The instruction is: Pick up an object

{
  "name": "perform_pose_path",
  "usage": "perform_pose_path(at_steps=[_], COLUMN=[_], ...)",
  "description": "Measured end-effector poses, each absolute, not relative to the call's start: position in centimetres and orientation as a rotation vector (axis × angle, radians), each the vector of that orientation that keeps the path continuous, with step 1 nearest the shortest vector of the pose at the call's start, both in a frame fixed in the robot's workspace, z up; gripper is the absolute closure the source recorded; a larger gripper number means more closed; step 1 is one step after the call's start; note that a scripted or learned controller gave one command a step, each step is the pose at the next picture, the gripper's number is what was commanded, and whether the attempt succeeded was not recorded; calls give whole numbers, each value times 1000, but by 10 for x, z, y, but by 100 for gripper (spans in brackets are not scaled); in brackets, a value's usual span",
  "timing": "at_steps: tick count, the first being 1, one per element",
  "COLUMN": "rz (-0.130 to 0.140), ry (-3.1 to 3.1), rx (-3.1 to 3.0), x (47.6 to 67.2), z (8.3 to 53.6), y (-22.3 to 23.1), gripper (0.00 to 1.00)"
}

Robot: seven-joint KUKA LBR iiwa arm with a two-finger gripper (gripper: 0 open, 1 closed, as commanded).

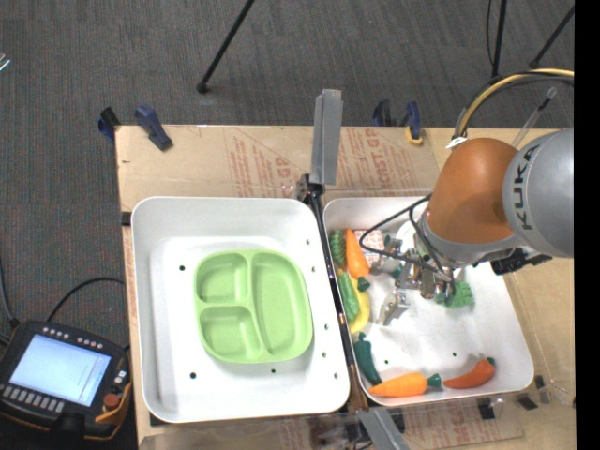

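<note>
From the overhead camera you see the grey arm with its orange band [473, 195] reaching in from the right, its two-finger gripper [401, 300] low over the right shallow white bin [511, 331]. The fingers look parted and nothing sits between them, so as far as you can judge the pick is not yet made — the whole lift is still ahead.

The candidates lie close around it: a green leafy plastic vegetable [458, 294] just right of the gripper, a yellow plastic banana-like piece [357, 312] and a small orange plastic carrot [355, 252] to its left against the bin's left wall, a larger orange plastic carrot with green top [406, 383] and a red-orange plastic pepper [471, 374] along the near edge.

The middle of that bin's floor is bare, which gives you room to descend; the items by the left wall leave little clearance for a finger. The left white bin [150, 251] holds a pale green divided plastic plate [253, 305], well apart from the work
</note>
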State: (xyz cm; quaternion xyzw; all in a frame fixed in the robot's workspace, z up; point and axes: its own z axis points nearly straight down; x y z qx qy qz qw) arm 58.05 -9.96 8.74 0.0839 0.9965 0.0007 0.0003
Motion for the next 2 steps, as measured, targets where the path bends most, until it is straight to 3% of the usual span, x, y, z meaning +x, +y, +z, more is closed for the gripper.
perform_pose_path(at_steps=[1, 2], rz=[2, 2], ry=[3138, 3127], rx=[71, 296], x=[636, 577], z=[88, 87], y=[-94, -101], gripper=[0, 0])
